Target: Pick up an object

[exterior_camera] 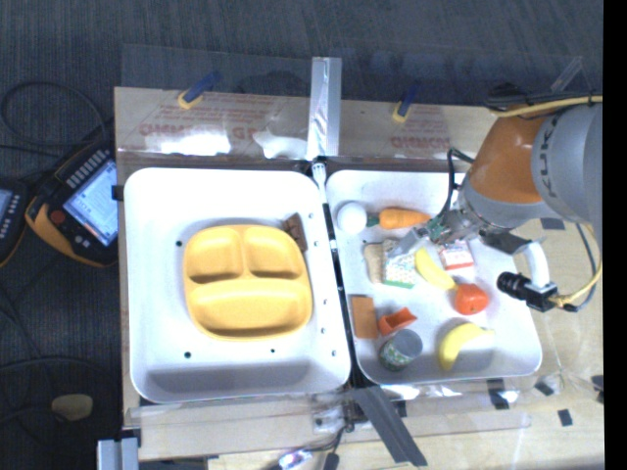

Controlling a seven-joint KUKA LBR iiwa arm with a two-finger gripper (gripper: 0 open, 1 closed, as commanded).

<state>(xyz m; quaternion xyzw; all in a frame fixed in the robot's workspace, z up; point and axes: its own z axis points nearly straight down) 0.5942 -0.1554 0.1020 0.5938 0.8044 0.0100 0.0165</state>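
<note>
The right bin holds several toy foods. A carrot and a white egg lie at the back. A bread slice, a white-green packet, a yellow banana and a red-white box cluster in the middle. A red tomato, a yellow lemon, a grey can, an orange-red piece and a brown cracker sit nearer the front. My gripper hangs low over the cluster, just behind the banana and beside the carrot's tip.
The left bin bears a yellow divided plate, with a small brown piece at the plate's back right corner. A raised divider separates the bins. The arm's orange band overhangs the right bin's back right corner.
</note>
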